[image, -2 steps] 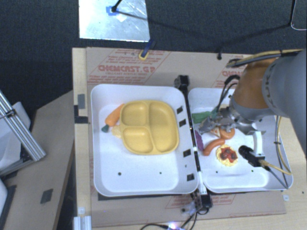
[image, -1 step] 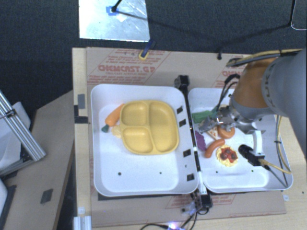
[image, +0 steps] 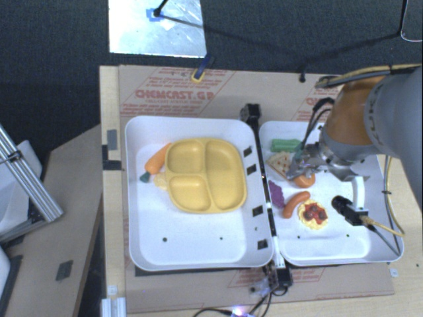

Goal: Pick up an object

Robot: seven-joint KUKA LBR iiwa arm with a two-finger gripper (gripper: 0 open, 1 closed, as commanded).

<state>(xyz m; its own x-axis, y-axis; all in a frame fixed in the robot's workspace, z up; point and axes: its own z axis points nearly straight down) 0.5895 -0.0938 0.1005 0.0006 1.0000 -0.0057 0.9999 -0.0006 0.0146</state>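
pincer low in right bin, state cannot be told | small orange toy right at its tip, hold unclear | beside it: cracker-like wedge, green bean, purple piece, sausage, spaghetti plate | left bin: yellow divided plate, carrot touching its left edge

Yellow tray, orange carrot, green bean, purple grapes.
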